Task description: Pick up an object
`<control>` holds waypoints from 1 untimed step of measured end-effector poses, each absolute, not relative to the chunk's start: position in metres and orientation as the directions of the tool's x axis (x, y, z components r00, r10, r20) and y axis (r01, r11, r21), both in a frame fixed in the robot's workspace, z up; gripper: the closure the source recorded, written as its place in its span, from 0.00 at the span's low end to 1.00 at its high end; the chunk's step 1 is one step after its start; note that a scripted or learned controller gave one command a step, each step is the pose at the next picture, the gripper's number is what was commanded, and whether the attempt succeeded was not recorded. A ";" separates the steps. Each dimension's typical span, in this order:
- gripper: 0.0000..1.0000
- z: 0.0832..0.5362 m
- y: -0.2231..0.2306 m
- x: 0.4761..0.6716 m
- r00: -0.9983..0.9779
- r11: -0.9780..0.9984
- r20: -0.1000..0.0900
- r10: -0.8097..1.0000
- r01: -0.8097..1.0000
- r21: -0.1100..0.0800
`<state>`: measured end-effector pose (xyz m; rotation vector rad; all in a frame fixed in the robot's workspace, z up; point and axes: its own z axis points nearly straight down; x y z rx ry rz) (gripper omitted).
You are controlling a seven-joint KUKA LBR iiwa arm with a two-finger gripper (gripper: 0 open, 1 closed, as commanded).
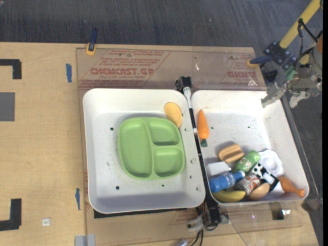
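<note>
From the camera view, we see the objects to pick heaped in the right bin (287,122), a hot dog (230,152) topmost, probably tumbled into that near corner. The gripper (281,95) hangs above the bin's far right rim, grasping nothing; the spread of its tips is too blurred for us to tell.

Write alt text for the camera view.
Two white bins sit side by side: the left bin holds a green divided plate, the right bin a toy carrot and piled toy foods. The gripper hovers at the right bin's far right corner.
</note>
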<state>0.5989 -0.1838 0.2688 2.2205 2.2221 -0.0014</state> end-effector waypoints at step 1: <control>0.00 0.158 -0.138 0.548 -0.188 0.188 0.003 0.982 0.982 -0.005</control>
